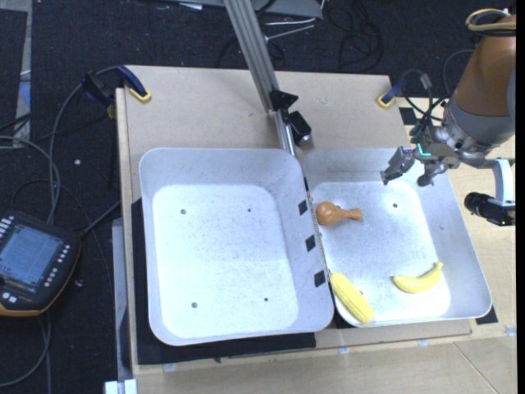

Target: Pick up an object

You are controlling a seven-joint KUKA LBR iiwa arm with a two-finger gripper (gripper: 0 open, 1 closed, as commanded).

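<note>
With our gripper (408, 169) at the right bin's (459, 245) far edge, fingers apart and holding nothing, we should centre over the chicken drumstick (336, 213) before descending.

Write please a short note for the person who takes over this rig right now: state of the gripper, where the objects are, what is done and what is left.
Gripper: open, holding nothing, above the far right part of the right bin.
Objects, all in the right bin: drumstick near its left wall; corn at the near left corner; banana near the front edge, right of the corn.
Left bin: holds none of these three.
Done: no pick yet; all three objects lie on the bin floor.
Left: choose one, lower onto it, close, lift. The drumstick looks nearest to the gripper.
</note>
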